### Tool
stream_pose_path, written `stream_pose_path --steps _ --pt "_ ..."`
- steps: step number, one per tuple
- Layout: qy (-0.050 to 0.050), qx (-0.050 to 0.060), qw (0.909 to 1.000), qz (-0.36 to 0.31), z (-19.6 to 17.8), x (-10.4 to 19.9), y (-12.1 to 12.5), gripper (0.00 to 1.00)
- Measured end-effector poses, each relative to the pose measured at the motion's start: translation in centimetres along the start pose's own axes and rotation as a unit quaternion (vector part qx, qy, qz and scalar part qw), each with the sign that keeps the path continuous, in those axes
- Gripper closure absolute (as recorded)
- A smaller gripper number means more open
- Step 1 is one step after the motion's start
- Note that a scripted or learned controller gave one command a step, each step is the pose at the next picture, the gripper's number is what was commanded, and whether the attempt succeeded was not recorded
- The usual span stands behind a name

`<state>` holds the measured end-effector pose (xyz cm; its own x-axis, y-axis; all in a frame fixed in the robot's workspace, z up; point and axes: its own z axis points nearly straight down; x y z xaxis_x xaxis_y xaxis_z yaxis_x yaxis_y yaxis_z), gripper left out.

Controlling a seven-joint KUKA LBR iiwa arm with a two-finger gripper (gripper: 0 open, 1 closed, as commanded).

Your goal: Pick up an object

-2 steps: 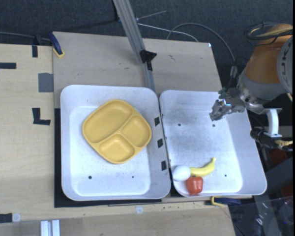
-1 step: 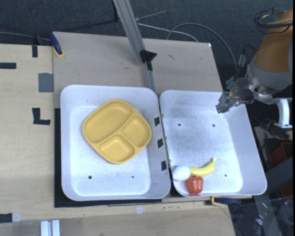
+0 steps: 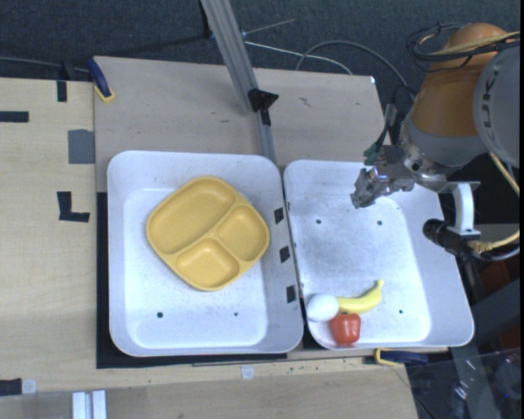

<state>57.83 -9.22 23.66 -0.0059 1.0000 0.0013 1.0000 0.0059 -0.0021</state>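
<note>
A yellow banana (image 3: 363,299), a white egg-like ball (image 3: 322,306) and a red pepper-like piece (image 3: 346,327) lie together at the near edge of the right bin (image 3: 393,243). My gripper (image 3: 364,195) hangs over the far part of that bin, well apart from the three objects, with nothing visible between its fingers. Its fingers point down and left and look close together.
A yellow three-compartment plate (image 3: 208,231) lies in the left bin (image 3: 131,260). A slanted metal pole (image 3: 231,42) rises behind the bins. The arm's orange and grey body (image 3: 458,85) fills the upper right, with cables beside it.
</note>
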Motion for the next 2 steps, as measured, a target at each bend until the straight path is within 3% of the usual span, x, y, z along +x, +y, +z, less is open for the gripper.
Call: stream_pose_path --steps 2 --pt "0.0 0.0 1.0 -0.001 1.3 11.5 -1.5 1.0"
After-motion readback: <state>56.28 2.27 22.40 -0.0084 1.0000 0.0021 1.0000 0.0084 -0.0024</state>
